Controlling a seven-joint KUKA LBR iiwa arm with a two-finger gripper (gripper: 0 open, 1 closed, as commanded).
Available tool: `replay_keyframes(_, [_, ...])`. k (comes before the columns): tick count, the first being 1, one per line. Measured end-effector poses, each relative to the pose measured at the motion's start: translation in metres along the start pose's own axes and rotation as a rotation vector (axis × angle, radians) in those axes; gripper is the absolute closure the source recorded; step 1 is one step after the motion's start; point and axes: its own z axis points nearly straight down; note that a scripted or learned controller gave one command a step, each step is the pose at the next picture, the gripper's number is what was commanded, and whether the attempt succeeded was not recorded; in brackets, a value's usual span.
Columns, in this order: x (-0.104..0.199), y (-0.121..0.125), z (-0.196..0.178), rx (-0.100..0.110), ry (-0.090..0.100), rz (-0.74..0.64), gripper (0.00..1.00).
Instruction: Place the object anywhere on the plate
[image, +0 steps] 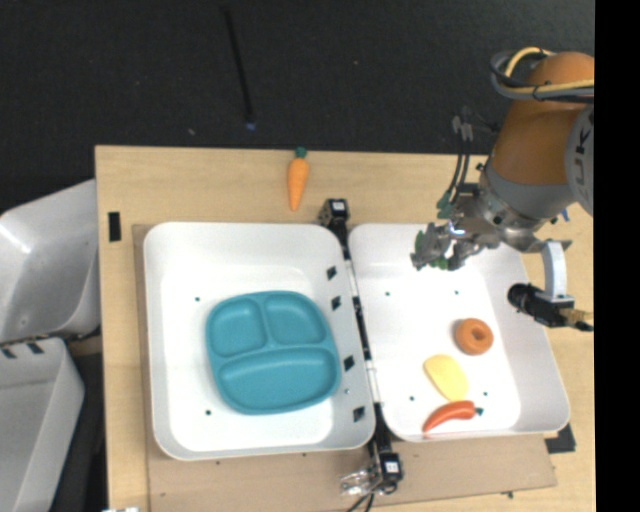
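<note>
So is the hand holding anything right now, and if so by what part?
Nothing is held. The hand hangs over the right bin's far end, apart from the donut, the yellow piece and the chili.

We see a bench (120, 400) of pale wood-look board with a matt, faintly grained face. The two bins, left (165, 400) and right (530, 400), look like smooth white plastic with a soft sheen along their rims. The plate (270, 352) is teal plastic, smooth and only slightly glossy, with moulded compartments. The doughnut (474, 336), the yellow piece (446, 376), the red pepper (449, 414) and the carrot (297, 180) all look like smooth toy plastic or rubber. The gripper (440, 250) appears to be dull grey metal, and the arm (540, 140) above it has a glossy orange shell
</note>
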Motion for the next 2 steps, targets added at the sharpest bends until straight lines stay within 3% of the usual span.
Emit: replay_keyframes(2, [0.098,-0.036,0.009,0.001,0.0,0.0,1.0])
